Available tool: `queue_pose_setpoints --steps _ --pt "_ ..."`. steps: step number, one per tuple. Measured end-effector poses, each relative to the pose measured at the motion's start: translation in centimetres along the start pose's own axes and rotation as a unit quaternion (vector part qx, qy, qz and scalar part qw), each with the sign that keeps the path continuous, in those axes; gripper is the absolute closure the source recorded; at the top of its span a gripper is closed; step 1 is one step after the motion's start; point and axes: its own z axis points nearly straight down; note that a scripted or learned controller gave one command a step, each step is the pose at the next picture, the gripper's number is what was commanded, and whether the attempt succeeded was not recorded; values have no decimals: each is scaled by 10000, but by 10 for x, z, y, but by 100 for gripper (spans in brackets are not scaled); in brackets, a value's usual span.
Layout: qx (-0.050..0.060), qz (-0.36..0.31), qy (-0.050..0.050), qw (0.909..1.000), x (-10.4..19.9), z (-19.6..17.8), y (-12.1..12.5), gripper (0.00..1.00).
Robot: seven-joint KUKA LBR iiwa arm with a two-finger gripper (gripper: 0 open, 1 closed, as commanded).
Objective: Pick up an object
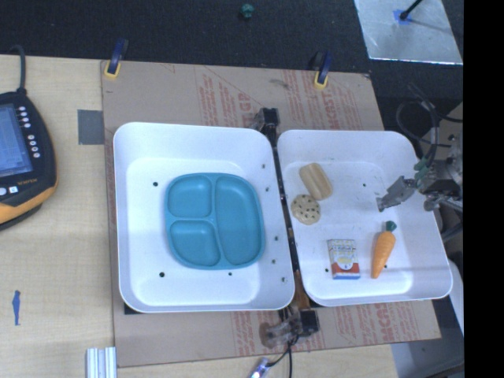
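My gripper [408, 202] hangs over the right side of the right bin [346, 152], open, with nothing between its fingers [389, 198]. An orange carrot [383, 251] with a green top lies just below it, apart from the fingers. A small red and white box [343, 258] sits left of the carrot. A tan bread piece [315, 181] and a round cookie [305, 209] lie at the bin's left side.
A blue divided plate [214, 220] lies in the left bin [134, 211]. A teach pendant [20, 160] rests on the bench at far left. Clamps [320, 69] hold the cardboard at the back edge.
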Motion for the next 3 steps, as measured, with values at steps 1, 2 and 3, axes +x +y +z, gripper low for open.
queue_pose_setpoints --steps 1,2,3 --pt "16 -3 1 10000 -38 128 -4 0" --pt "-50 0 -23 10000 0 156 -27 0" --pt "-40 -29 -21 10000 0 146 -27 100"
